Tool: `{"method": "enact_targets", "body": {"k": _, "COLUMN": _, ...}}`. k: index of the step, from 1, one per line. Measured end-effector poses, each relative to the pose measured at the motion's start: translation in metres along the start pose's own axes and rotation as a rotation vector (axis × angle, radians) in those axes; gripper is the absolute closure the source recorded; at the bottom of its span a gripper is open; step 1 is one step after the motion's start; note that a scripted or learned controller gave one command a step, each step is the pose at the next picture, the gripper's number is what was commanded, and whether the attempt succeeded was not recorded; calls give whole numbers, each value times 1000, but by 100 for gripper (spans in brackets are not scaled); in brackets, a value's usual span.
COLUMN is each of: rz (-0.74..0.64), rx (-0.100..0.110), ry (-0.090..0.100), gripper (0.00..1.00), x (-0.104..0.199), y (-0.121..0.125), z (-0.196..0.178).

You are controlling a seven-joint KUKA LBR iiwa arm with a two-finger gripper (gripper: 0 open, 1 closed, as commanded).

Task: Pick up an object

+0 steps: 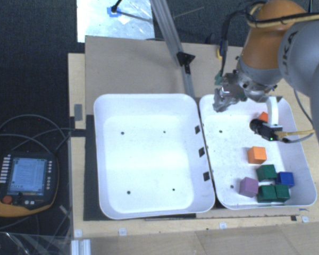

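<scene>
Your gripper (221,104) hangs at the right bin's (303,158) far left corner; I cannot tell its state.

The orange block (257,154) lies mid-bin, apart from the others: likely light, rigid; grip its flat opposite sides.

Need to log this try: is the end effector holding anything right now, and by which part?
Nothing is visibly held. The end effector hovers at the right bin's far left corner, apart from the blocks.
</scene>
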State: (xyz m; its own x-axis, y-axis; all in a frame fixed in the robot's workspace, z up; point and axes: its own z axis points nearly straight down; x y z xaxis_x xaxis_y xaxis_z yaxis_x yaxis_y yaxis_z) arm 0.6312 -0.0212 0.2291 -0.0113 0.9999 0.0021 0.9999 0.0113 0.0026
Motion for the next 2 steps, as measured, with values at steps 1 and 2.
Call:
{"method": "enact_targets", "body": {"k": 1, "rz": 1, "rx": 0, "ry": 0, "gripper": 100, "x": 49, "y": 4, "z": 4}}
{"method": "enact_targets", "body": {"k": 2, "rz": 1, "rx": 2, "ry": 1, "gripper": 100, "x": 96, "y": -10, "z": 0}}
